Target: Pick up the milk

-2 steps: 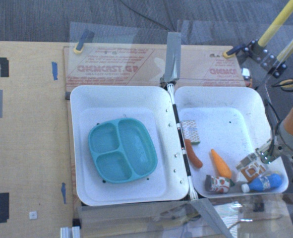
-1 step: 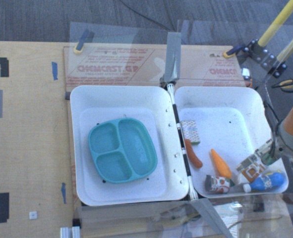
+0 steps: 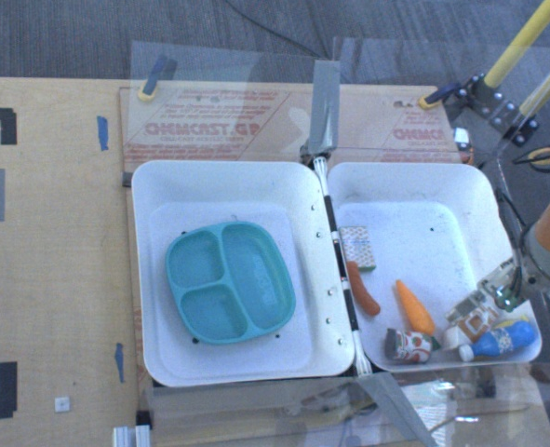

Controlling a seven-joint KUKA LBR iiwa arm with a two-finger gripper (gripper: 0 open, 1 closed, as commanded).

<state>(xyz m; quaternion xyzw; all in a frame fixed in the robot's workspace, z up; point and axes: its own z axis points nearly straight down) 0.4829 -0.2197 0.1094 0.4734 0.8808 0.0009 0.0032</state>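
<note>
1. Bench [image 3: 51,250]: wood top, two white bins side by side.
2. L bin [image 3: 154,194]: holds one teal plate [image 3: 230,280] w/ three compartments, lying flat, nothing on it.
3. R bin [image 3: 414,180]: holds all the small items, most along its near wall.
4. Gripper [image 3: 496,293]: over R bin's near-right area, just above a brown-white pack [image 3: 479,321]; open or closed, cannot tell. Nothing visibly held.
5. Milk [image 3: 507,339]: blue-white bottle, lying on its side in R bin's near-right corner, against the near wall. Long axis approx. left-right in view, slightly tilted; white cap end points left and a bit toward the near wall. Just below and right of the gripper; the pack is just beside its cap end.
6. Carrot [image 3: 414,307]: mid-bin, lying diagonal.
7. Sausage [image 3: 364,291]: near the divider, diagonal.
8. Carton [image 3: 408,345]: red-green, on its side at the near wall, left of the milk.
9. Box [image 3: 357,247]: small, patterned, near the divider.
</note>
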